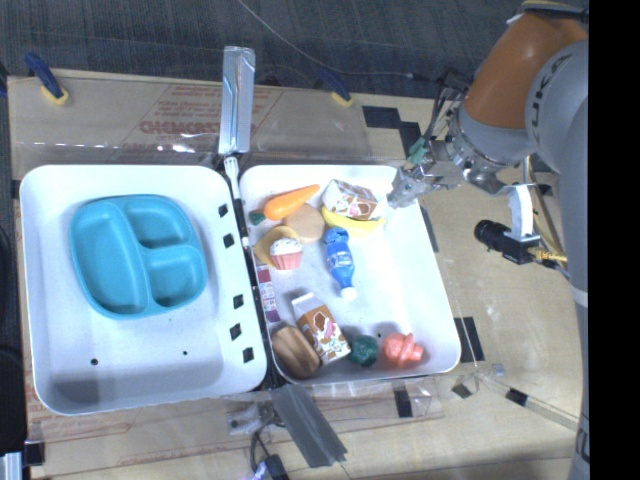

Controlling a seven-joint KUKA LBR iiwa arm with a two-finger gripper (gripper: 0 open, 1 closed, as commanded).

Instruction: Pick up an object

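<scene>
On the bench, the claw (408,190) hovers by the right bin's (440,298) far-right corner, grip state unclear; approach step, it must descend onto a toy

Blue divided tray (138,253) in left white bin (50,368).

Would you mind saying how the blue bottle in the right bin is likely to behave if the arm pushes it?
The blue bottle lies on its side, so it would probably roll. It looks like small smooth plastic, likely light and slippery. The banana near its top may block it.
</scene>
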